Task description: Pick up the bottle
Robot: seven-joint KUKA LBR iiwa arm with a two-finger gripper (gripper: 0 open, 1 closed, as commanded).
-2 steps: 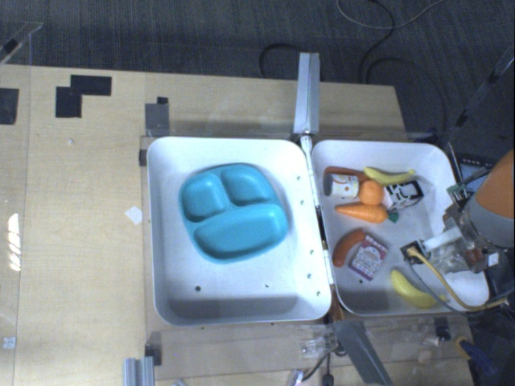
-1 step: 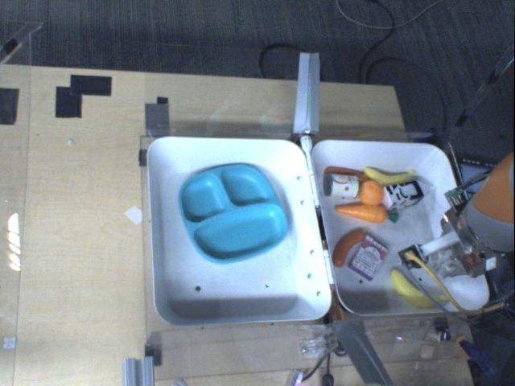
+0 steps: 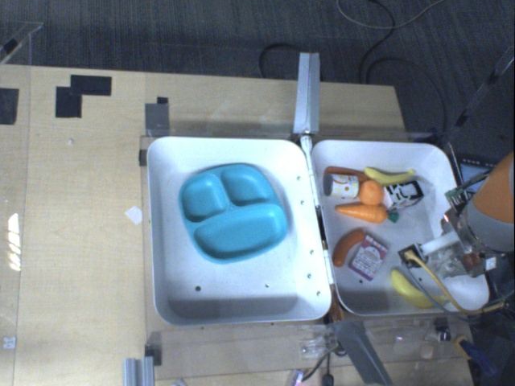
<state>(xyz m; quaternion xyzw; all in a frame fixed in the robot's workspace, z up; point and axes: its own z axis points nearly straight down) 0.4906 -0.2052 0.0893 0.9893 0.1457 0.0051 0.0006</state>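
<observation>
Lying on its side with its long axis roughly left-right, the bottle (image 3: 343,185) sits at the right bin's (image 3: 430,153) far-left corner, well apart from the jaws (image 3: 438,265) near its front-right corner, whose opening I cannot tell.

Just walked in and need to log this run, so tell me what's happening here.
A grey arm with an orange band reaches into the right white bin, its claw low near a yellow banana. The small brown-capped bottle with a white label lies untouched at the bin's far left. A blue divided plate sits in the left bin.
</observation>
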